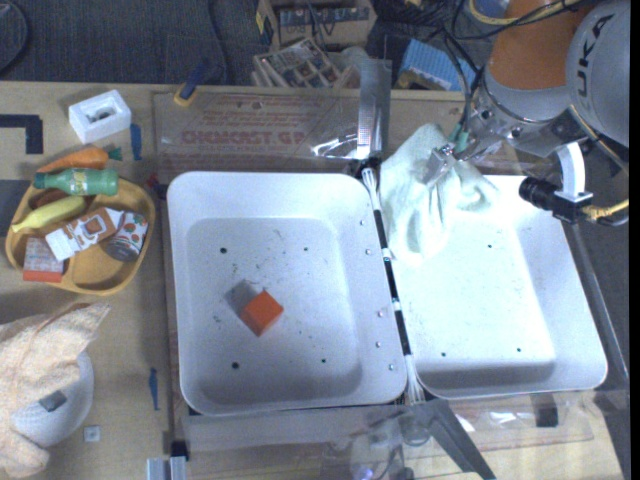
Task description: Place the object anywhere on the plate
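A pale green-white cloth (425, 203) lies bunched in the far left corner of the right bin (520, 318), and its edge drapes over the rim between the bins. My gripper (446, 156) comes down from the upper right and is shut on the cloth's top. The fabric is gathered into a peak between the fingers and hangs below them in folds. An orange cube (263, 311) sits on the floor of the left bin (200, 228), apart from the gripper.
A yellow bowl (118, 273) with toy food and packets stands left of the bins. A white box (99, 115) sits at the back left, a beige cloth (45, 353) at the front left. Cables and a clear sheet (260, 128) lie behind the bins.
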Controlling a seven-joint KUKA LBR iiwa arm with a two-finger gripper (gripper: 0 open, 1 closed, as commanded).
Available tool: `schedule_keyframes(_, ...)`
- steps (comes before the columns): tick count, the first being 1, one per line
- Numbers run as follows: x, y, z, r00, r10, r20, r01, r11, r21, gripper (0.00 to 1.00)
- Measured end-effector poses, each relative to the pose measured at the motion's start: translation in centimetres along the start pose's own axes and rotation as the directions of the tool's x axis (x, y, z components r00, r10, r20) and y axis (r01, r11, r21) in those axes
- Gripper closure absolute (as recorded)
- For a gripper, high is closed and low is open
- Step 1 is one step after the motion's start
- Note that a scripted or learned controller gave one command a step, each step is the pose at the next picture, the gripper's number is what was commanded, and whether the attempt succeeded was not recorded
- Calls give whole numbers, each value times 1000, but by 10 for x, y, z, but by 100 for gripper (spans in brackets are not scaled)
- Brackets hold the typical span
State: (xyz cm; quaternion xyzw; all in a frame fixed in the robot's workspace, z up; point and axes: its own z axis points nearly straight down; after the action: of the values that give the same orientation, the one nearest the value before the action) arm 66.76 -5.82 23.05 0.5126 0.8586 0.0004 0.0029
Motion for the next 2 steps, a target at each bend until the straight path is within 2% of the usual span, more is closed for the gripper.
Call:
schedule_keyframes(1,1,1,5,1000,-2,-2,2,1000,3,100)
schedule_keyframes(2,54,19,5,920,-392,-5,392,920,0,100)
